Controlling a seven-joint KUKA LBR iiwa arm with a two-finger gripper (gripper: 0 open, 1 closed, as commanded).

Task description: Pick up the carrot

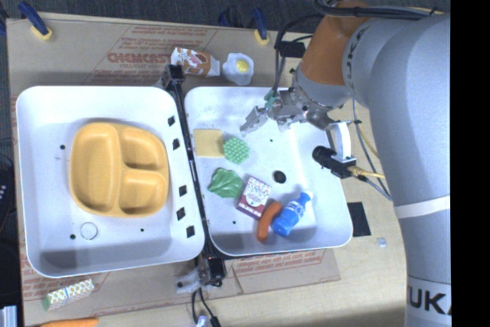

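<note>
At the far left of the bench, the left bin (46, 111) is taken up by one yellow divided tray (119, 167), with bare white floor left all round it. Below that bin's front edge, a small patterned packet (67, 292) is seen on the cardboard. Behind the bins, a brown-and-white packet (191, 61) and a white cup with a yellow centre (239, 68) are set side by side. In the right bin (329, 203), six loose items are counted: a yellow block (207, 142), a green dotted ball (236, 150), a green leafy piece (226, 182), a maroon packet (253, 197), the carrot (266, 220) and a blue bottle (291, 214). The carrot is found near the front wall, just beside the bottle and touching the maroon packet's corner. The bin's rear right floor is left open. The gripper (256, 119) is held above the rear of this bin, well apart from the carrot; whether its fingers are parted cannot be told, and nothing is seen between them.
</note>
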